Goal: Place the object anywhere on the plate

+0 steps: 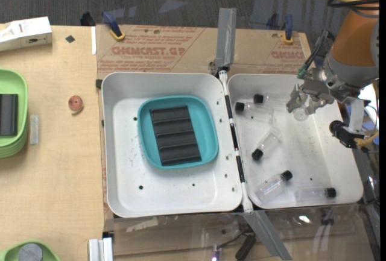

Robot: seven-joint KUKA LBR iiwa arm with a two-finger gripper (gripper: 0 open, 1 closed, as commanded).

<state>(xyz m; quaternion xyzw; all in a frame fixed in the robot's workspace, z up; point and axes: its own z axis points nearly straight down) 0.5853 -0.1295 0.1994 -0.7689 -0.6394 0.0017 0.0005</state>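
A teal, rounded-square plastic plate point(178, 132) with a dark ribbed insert lay flat in the left white bin, centre of the frame. Five clear black-capped vials point(265, 146) lay scattered on their sides in the right bin.

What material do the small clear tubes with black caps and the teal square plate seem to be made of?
The small clear tubes with black caps look like transparent plastic or glass: the bin shows through them. The teal square plate looks like smooth, matte plastic, with an even colour and soft rounded rim.
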